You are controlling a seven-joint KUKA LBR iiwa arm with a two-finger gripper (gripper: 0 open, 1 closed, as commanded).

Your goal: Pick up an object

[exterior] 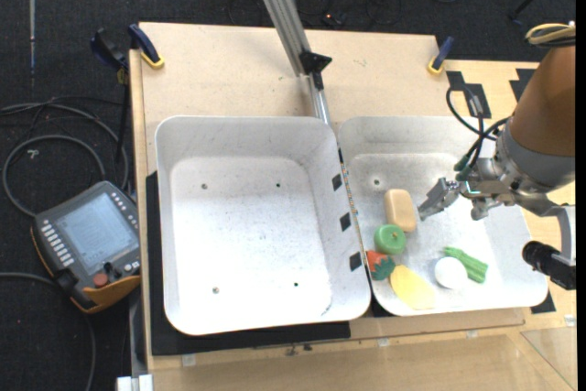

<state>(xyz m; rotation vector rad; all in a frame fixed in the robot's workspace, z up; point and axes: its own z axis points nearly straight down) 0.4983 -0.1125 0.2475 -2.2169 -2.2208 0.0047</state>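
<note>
Several objects lie in the right bin (pixel 513 288). A tan block (pixel 399 209) sits near its middle, with a green cylinder (pixel 391 239) just in front of it. Along the front are a small red and teal piece (pixel 378 266), a yellow object (pixel 412 287), a white ball (pixel 450 272) and a green piece (pixel 471 263). My gripper (pixel 458 201) hangs over this bin, right of the tan block and apart from it. It is open, with nothing between its fingers.
The left bin (pixel 169 197) adjoins the right one along a shared rim. A slanted metal pole (pixel 284 14) runs from the top down to the bins' back edge. A teach pendant (pixel 87 238) lies left of the bench.
</note>
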